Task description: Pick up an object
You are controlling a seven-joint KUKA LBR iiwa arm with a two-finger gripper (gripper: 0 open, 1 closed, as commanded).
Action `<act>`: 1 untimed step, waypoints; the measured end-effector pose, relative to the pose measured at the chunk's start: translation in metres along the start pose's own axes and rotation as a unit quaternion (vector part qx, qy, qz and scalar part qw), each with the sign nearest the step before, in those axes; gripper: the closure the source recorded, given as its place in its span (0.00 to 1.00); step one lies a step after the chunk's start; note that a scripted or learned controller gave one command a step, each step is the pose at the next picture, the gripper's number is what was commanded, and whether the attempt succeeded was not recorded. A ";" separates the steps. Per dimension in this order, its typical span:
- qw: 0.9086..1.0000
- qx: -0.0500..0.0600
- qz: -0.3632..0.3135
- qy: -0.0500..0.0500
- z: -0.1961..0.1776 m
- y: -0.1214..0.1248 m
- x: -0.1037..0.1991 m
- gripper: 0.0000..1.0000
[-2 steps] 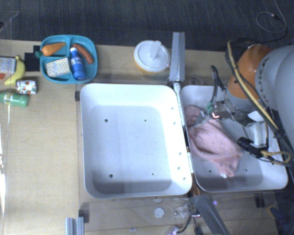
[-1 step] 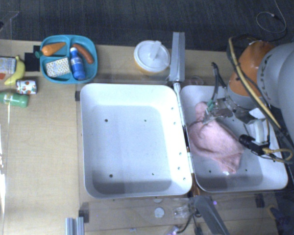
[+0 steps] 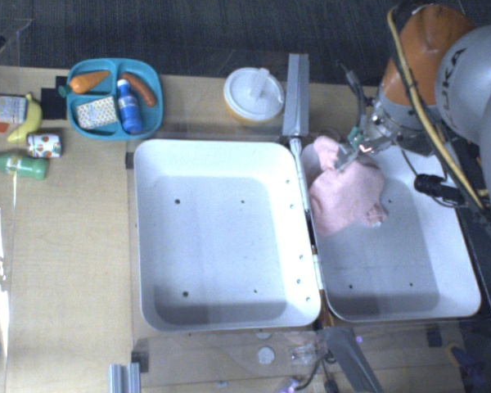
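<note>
A pink cloth (image 3: 348, 196) is in the right bin (image 3: 409, 293), bunched at the bin's far left corner and spreading wider toward the front. My gripper (image 3: 346, 159) comes down from the right onto the cloth's upper part and is shut on a fold of it. The cloth narrows toward the gripper, its left edge overlaps the bin's wall, and a shadow lies under its lower right corner, so it looks partly raised. The grey arm with its orange band (image 3: 430, 31) fills the top right.
The left bin (image 3: 221, 236) sits beside the right one, with a metal divider (image 3: 295, 97) behind them. On the bench to the far left are a blue tray of toy food (image 3: 114, 98), a white lidded cup (image 3: 254, 94), a banana (image 3: 29, 119), a can and a green bottle.
</note>
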State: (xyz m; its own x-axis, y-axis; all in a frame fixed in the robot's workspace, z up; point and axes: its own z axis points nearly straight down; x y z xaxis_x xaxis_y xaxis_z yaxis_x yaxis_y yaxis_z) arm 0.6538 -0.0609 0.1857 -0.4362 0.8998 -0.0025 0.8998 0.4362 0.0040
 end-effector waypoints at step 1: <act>0.997 -0.001 -0.076 -0.001 -0.009 0.000 -0.036 1.00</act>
State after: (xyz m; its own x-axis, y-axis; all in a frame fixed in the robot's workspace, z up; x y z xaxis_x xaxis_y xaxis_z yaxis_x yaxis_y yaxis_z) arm 0.6700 -0.0932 0.1950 -0.5669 0.8238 -0.0050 0.8238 0.5669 0.0048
